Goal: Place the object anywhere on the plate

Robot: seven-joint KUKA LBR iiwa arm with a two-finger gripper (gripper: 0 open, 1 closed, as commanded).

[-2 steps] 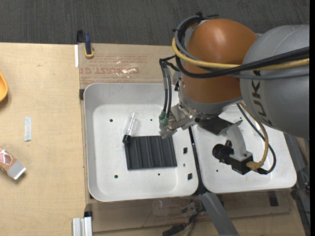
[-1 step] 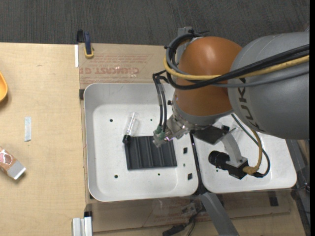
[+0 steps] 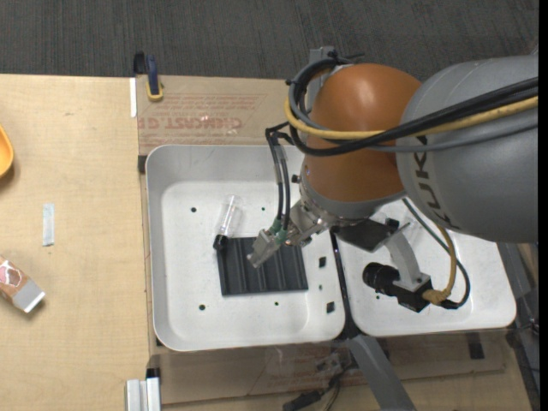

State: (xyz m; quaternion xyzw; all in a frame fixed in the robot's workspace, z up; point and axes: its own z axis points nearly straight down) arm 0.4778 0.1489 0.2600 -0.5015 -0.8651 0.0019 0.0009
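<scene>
A black ribbed plate point(image 3: 274, 274) lies flat in the left white bin point(image 3: 171, 229), toward its front right. A clear tube-like object point(image 3: 228, 216) lies on the bin floor, slanted, with its lower end touching the plate's rear left corner. My gripper point(image 3: 263, 251) hangs low over the rear middle of the plate, to the right of the clear tube. Something pale with a green spot shows at its tip, too small to make out. The arm's orange band and grey body cover the bin's right rear corner.
The right white bin point(image 3: 479, 298) lies mostly under the arm. On the wooden bench to the left are a small white strip point(image 3: 48, 225), a wrapped packet point(image 3: 19, 286) and an orange item point(image 3: 4, 152) at the edge. A blue clamp point(image 3: 147, 68) stands at the back.
</scene>
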